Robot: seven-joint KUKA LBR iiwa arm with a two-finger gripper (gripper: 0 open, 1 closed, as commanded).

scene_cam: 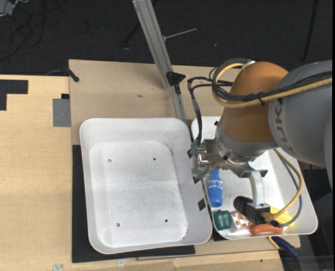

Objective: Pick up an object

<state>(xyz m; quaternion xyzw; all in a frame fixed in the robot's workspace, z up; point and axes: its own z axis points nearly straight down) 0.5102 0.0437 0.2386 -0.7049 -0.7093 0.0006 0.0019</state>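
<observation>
One gripper [204, 161], over the left edge of the right bin [303, 219], right of frame centre; open or closed, can't tell. Blue bottle [215, 192] lies just below it in that bin, long axis near top-to-bottom of frame, upper end at the gripper. Green object [222, 219] sits below the bottle, orange item [264, 228] further right.

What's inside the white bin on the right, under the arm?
A blue plastic bottle, a small green object and an orange object near the front. The grey and orange arm covers the bin's far half, hiding anything there.
</observation>
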